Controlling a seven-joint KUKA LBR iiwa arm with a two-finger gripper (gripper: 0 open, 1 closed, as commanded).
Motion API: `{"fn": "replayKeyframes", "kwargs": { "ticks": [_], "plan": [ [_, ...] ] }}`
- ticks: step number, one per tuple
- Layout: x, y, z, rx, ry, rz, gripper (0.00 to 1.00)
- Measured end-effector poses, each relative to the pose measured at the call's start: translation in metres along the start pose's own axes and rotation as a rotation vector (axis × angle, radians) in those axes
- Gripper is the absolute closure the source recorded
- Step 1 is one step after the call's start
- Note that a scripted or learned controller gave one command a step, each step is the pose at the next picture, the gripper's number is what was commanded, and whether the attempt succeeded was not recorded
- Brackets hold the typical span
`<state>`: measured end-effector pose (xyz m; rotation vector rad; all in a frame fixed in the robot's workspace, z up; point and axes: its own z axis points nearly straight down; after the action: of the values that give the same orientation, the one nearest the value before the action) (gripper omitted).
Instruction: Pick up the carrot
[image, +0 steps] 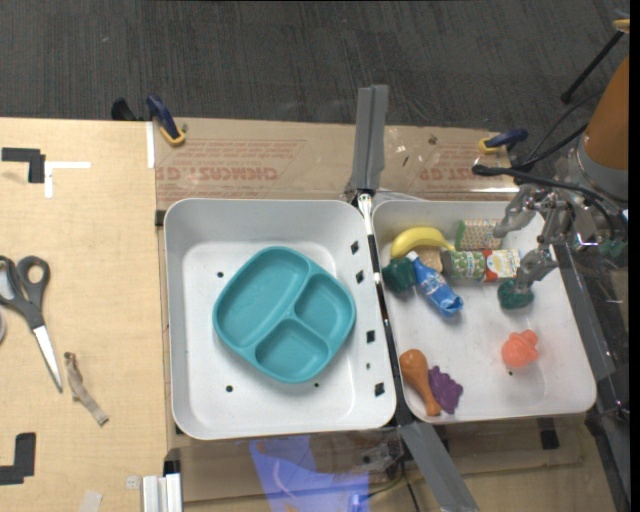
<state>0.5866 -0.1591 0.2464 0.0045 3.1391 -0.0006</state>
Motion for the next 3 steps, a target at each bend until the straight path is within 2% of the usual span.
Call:
{"fn": "replayKeyframes", "kwargs": {
  "ticks": [1,2,3],
  "plan": [
    [0.075,0.016,-0.026,-0.001,0.001,-0.288,0.0],
    [0.083,0.041,-0.003,-0.002,0.0,-0.75,0.0],
    [0.103,0.039,0.029,-0.002,0.0,-1.01,0.0]
  ]
}}
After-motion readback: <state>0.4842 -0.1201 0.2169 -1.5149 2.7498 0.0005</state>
